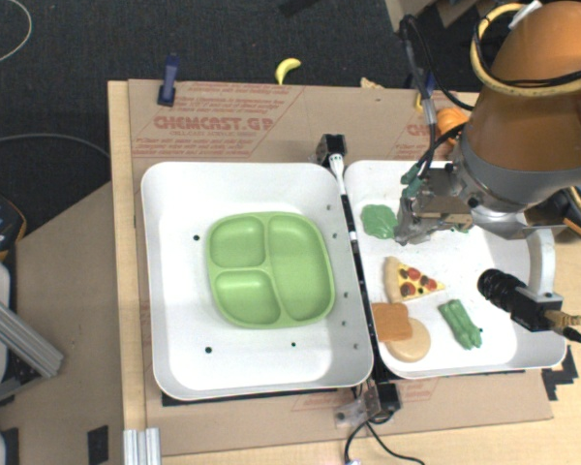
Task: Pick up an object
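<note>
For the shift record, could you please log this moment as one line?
arm: over right bin | gripper: beside green leaf toy | held: nothing seen | left bin: green divided plate | task: object not lifted

A robotics lab: cardboard-covered bench (pixel 271 114), loose cables (pixel 5 17), toy food (pixel 413 281) in bins (pixel 165 260).

Arm (pixel 528 95) cut off at top-right edge; it hides the right bin's (pixel 494 352) far corner; gripper (pixel 418 223) covers part of green piece (pixel 377 221); jaws' state unreadable.
</note>
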